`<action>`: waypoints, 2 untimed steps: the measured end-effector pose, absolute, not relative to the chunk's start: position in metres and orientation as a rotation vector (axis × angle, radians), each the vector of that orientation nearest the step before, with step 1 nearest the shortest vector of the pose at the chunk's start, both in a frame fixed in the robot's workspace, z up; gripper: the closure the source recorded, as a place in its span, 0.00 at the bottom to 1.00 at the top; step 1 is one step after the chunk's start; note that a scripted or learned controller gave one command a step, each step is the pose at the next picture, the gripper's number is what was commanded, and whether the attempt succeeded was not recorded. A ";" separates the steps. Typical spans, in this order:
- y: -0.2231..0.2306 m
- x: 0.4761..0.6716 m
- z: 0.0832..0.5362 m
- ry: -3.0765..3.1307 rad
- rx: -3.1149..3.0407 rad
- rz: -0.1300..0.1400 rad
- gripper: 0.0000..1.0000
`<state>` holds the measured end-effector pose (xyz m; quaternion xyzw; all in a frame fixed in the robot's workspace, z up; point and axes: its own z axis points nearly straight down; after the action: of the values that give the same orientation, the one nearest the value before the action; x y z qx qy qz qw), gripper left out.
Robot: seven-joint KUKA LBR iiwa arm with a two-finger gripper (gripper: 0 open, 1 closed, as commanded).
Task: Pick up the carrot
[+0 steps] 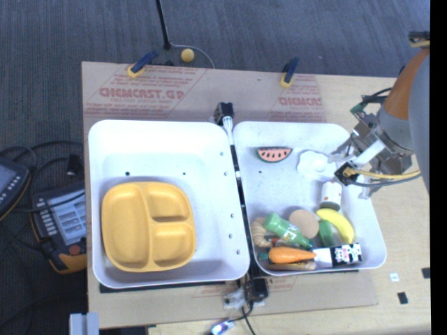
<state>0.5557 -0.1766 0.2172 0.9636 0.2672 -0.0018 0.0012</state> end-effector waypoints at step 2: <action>-0.091 0.482 0.183 1.058 2.964 -0.011 0.00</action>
<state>0.4825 -0.0915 0.1828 0.9419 0.3360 -0.0036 -0.0029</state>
